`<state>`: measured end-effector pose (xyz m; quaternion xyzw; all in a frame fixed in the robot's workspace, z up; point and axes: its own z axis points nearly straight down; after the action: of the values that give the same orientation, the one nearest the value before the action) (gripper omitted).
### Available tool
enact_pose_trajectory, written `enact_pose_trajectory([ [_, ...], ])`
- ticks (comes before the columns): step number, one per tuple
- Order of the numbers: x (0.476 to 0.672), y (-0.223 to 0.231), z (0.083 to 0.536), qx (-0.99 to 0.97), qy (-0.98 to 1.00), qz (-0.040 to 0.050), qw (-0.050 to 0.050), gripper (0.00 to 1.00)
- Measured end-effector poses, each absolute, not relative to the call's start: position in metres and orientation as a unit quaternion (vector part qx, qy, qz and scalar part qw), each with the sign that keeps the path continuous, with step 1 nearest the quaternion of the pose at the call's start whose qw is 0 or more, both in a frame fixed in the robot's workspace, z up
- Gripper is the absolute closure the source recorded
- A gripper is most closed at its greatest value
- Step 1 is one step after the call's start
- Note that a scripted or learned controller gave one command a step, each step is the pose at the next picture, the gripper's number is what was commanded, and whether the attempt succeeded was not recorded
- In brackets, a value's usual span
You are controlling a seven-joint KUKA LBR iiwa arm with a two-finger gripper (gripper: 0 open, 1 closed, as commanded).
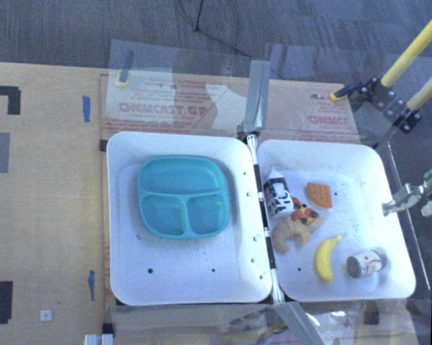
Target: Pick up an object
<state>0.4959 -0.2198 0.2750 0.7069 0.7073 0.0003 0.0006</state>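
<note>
Teal tray (183, 196), one; right bin (394, 176) holds perhaps six items; gripper (408, 201) state unclear.

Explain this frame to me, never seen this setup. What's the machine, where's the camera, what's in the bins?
One camera, fixed above the bench, looks down at a slant on two shallow white bins side by side. The left bin holds a teal divided plate. The right bin holds small items: a banana, a croissant, an orange waffle, a black-and-white carton, a small pizza slice and a white cup on its side. The machine is a single robot arm that reaches in from the right. A metal piece at the right edge is probably its jaws, too cut off to read. Nothing is visibly held.
</note>
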Motion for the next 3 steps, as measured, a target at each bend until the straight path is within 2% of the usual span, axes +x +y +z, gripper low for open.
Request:
enact_pose_trajectory([
  [1, 0.555, -0.185, 0.178, 0.662, 0.749, 0.0005, 0.001, 0.00],
  [2, 0.487, -0.146, 0.088, 0.660, 0.751, 0.0027, 0.003, 0.00],
  [3, 0.488, -0.151, 0.099, 0.663, 0.749, 0.0031, 0.008, 1.00],
])
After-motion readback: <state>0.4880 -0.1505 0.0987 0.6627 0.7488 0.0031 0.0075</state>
